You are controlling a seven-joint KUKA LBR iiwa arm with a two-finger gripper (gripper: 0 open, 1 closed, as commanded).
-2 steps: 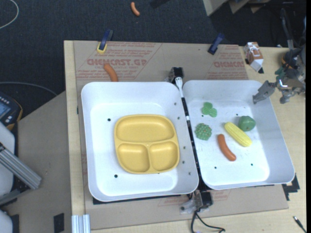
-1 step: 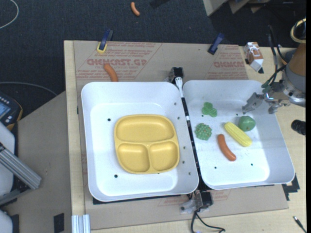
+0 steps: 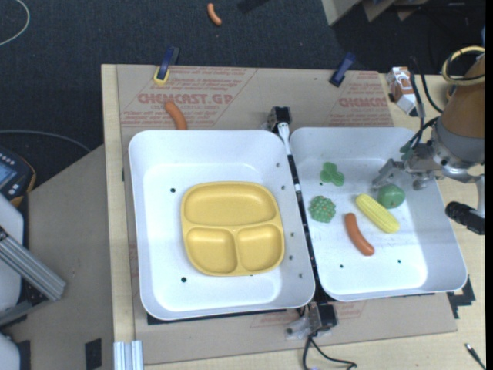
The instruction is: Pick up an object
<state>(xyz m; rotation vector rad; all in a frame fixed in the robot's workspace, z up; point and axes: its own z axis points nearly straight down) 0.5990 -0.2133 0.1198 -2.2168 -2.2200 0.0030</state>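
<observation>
1. The gripper (image 3: 394,182) is lowered into the right bin (image 3: 431,277), over a green ball (image 3: 391,196).
2. Its grip cannot be told.
3. Corn (image 3: 377,212) is touched by the ball; a sausage (image 3: 359,233) lies nearby.
4. A yellow tray (image 3: 231,227) is held in the left bin (image 3: 154,206).

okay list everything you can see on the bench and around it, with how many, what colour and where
left bin: one, white, left half of bench
right bin: one, white, beside it
divided plate: one, yellow, in left bin
corn cob: one, yellow, right bin
sausage: one, orange-red, right bin, below the corn
broccoli pieces: two, green, right bin, left part
round green item: one, green, right bin, at the gripper
loose sausages: two, orange, one on the board behind left bin, one on the dark floor
clamps: two, blue, board's far edge
gripper: one, grey, over right bin
</observation>
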